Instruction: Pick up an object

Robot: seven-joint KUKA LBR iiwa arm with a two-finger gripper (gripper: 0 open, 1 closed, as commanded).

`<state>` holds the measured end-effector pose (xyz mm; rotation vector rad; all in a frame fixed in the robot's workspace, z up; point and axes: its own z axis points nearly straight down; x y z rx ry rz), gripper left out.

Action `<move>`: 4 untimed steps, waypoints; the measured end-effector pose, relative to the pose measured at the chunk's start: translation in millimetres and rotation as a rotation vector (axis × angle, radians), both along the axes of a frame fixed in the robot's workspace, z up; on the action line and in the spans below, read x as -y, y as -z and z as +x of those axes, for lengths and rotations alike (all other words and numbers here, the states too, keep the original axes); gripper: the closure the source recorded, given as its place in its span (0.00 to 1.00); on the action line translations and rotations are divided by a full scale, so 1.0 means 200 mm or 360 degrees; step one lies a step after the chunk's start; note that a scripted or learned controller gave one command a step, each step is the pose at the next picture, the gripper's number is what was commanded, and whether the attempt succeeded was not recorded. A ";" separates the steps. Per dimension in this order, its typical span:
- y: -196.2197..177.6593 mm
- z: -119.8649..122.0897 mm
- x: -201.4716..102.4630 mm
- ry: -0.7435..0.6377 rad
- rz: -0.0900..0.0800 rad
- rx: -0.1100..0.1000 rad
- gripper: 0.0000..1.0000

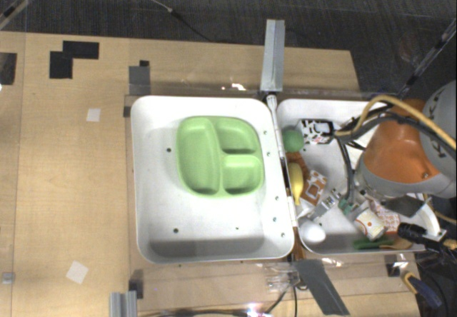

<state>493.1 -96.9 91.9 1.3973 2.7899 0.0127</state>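
The right bin [325, 110] holds several small objects. A green ball [292, 140] lies by its left wall, with a yellow banana-like piece [295, 180] below it. A brown and white packet [313, 187] sits beside that piece, and a white round object [312, 233] rests in the near left corner. A white and red piece [375, 221] lies near the front, under the arm. My gripper [330, 205] is low in this bin, just right of the brown packet and above the white round object. Nothing shows between its tips.
The left bin [143, 187] holds a green divided plate [218, 155]. A black and white item [316, 128] lies at the back of the right bin. The arm's orange band [396, 151] and its cables cover the bin's right half. A metal post [273, 55] stands behind the bins.
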 end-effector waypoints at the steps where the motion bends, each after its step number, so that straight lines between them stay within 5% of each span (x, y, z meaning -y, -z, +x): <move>1: 0.00 0.07 0.06 0.0105 0.0006 -0.0005 0.00; 2: 0.01 0.59 0.08 0.0037 -0.0001 -0.0017 0.00; 3: 0.00 0.79 0.12 0.0100 0.0033 -0.0174 0.00; 4: 0.00 0.24 0.06 -0.0246 -0.0032 -0.0005 0.00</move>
